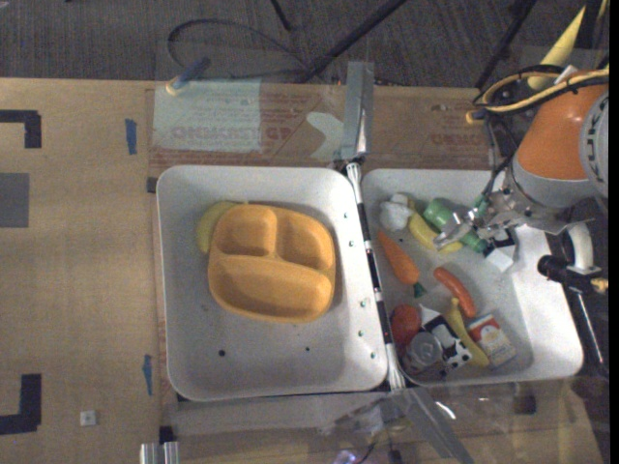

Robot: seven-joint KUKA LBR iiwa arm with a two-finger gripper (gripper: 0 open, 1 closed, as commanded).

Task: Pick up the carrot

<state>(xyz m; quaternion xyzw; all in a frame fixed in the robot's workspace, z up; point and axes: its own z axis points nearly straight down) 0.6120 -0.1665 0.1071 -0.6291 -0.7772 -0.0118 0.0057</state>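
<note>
Wooden bench (77, 259); left bin (184, 356) holds an orange tray (273, 262); right bin (542, 327), carrot (397, 258); gripper (462, 228) perhaps narrow, hard to tell.

The orange tray (273, 262) looks like matt plastic, the white bins (184, 288) smooth and glossy, the bench (77, 259) bare matt wood.

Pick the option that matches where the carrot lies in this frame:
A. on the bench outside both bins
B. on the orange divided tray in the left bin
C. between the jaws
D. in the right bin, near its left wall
D: the carrot lies on the floor of the right bin, close to its left wall, apart from the gripper and from the orange tray in the left bin.
</note>
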